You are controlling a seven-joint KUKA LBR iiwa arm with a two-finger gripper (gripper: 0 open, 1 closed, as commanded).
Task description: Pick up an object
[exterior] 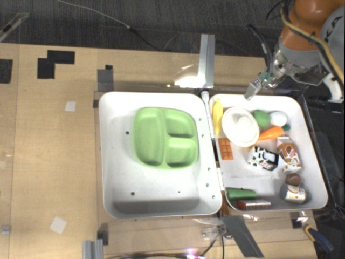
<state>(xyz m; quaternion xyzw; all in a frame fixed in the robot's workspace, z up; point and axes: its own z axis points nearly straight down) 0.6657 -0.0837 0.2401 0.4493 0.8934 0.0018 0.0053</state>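
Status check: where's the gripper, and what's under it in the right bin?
Gripper above right bin's far rim, holding nothing visible. White bowl, carrot, green item lie nearest. Path to them unobstructed.

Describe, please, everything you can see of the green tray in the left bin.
The green tray is light green and looks like smooth plastic, with rounded corners. It has three compartments: a long one on its left side and two smaller ones on its right, one above the other. All three look empty. It lies flat and right way up on the floor of the left bin, slightly turned, nearer the upper right part of that bin. Nothing else touches it, and it stands apart from the bin walls.
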